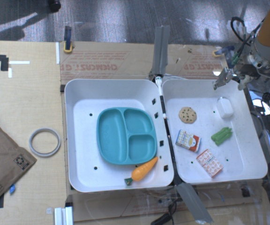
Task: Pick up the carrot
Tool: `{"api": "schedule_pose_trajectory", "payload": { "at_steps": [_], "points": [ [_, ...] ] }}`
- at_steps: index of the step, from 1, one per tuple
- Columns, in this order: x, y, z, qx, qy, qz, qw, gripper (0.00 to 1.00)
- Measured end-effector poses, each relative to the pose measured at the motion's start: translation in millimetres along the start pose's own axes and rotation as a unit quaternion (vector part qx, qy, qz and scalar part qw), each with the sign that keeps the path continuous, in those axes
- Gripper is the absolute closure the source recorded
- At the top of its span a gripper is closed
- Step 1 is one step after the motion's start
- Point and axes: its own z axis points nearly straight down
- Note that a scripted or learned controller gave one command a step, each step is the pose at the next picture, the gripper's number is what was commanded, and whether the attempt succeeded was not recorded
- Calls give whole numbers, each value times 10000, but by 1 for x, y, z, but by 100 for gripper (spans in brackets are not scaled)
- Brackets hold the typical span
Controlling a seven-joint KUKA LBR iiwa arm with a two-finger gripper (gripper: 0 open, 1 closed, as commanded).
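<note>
While the end effector (227, 77) hangs well apart, carrot (143, 169) lies left.

Grey floor (125, 8) past bench far edge, patchy light on it; light wood bench (22, 97) with cardboard (111, 62) sheet.

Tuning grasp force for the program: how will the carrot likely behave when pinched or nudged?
The carrot looks like a smooth, rigid toy, so probably stiff, light and somewhat slippery. Its tapered round body may roll, though it lies against the teal plate, which could check that.
</note>
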Motion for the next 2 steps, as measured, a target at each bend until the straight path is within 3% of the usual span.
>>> {"api": "schedule_pose_trajectory", "payload": {
  "at_steps": [1, 2],
  "points": [
    [-16, 1, -177, -3, -6, -265, 9996, 0],
    [-47, 17, -213, -4, -6, 725, 9974, 0]
  ]
}}
